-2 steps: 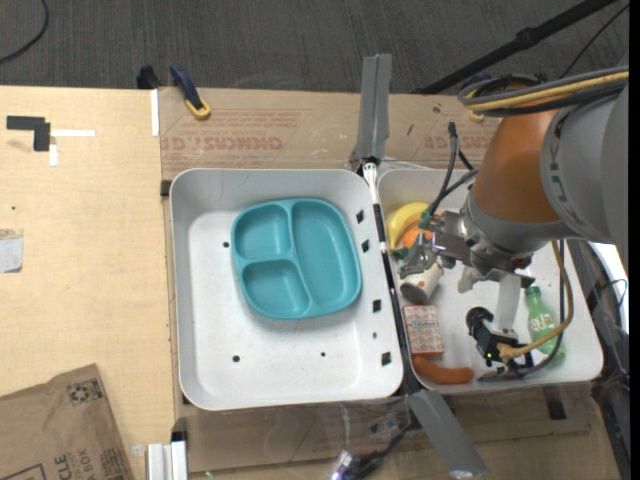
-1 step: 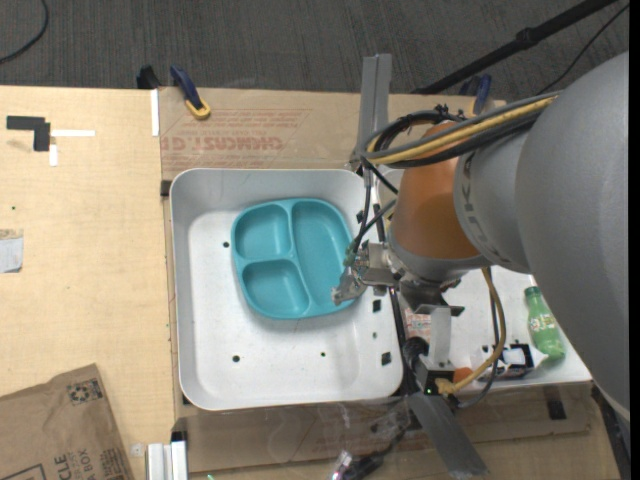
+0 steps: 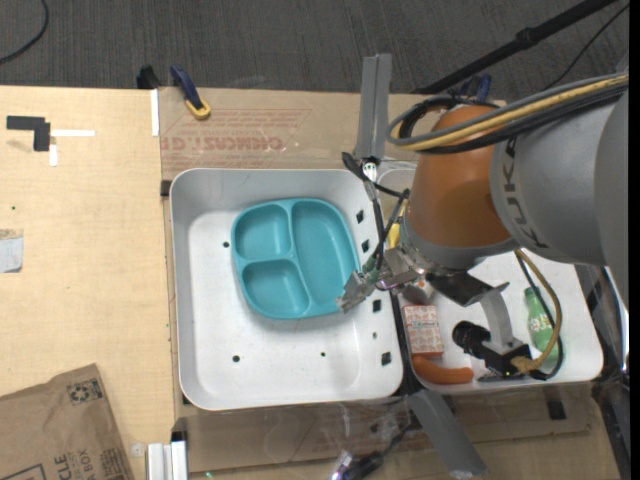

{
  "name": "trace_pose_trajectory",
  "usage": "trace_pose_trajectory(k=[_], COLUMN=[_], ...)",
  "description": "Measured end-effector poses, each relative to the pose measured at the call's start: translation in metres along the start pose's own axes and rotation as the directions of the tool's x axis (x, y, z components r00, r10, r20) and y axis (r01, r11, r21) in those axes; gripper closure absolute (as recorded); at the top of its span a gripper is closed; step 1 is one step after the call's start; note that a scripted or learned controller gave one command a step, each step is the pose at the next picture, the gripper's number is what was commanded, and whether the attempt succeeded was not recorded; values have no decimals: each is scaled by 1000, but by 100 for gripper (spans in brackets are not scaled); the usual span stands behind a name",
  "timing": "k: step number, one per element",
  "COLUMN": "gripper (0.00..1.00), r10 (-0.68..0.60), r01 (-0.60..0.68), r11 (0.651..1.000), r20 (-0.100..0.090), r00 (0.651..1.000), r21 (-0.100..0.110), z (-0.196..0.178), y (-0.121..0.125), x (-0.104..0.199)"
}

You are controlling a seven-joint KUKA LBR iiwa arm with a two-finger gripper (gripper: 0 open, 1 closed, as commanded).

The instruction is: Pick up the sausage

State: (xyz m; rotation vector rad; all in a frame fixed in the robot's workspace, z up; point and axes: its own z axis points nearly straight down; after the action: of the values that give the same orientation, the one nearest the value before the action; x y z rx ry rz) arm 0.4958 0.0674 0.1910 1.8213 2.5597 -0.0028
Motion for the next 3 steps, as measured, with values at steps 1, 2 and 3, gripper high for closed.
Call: trace_pose_trajectory(k=[1,2,3], gripper=[0,0,0], r10=[46,497,557], r01=[-46,-497,-557], r11=[999,868,830], r20=[-1,1,1], r00=[999,868,830], r21=[1,3,3], z=[0,1,1], y=[-50,-24,-38], x=[-89,-11,-68])
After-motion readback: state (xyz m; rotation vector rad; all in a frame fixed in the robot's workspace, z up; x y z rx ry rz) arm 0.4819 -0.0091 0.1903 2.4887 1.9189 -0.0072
